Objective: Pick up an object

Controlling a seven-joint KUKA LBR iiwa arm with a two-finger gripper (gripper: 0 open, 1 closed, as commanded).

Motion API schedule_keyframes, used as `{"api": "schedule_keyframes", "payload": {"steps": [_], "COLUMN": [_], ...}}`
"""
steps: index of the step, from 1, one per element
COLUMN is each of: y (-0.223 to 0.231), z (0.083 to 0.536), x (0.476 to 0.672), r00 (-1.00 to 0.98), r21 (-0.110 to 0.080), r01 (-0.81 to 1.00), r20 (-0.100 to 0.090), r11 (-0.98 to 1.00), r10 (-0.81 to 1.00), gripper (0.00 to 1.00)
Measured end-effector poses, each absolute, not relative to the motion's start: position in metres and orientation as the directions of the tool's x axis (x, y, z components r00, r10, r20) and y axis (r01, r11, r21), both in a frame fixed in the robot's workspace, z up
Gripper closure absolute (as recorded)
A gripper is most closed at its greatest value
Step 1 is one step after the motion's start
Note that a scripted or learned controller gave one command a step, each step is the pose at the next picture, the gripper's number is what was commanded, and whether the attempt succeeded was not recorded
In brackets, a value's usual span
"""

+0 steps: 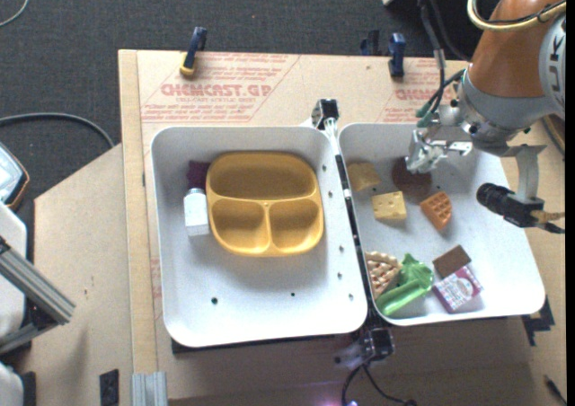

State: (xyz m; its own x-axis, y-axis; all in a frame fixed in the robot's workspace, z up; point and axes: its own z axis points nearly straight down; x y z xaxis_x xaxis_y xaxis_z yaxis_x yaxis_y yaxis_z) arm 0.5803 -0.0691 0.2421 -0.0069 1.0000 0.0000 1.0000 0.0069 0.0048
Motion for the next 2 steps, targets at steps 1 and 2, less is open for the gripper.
{"api": "schedule_keyframes", "payload": {"steps": [1,2], "y": [-0.026,0.017], "z": [0.243,0.219], "x": [0.599,0.620], "r00": [-0.005,-0.005], "r21": [0.004,0.003], "r01": [1.000,1.000], "r20": [0.000,0.000], "r11": [0.005,0.005], "r10": [1.000,1.000], "gripper": [1.00,1.00]}}
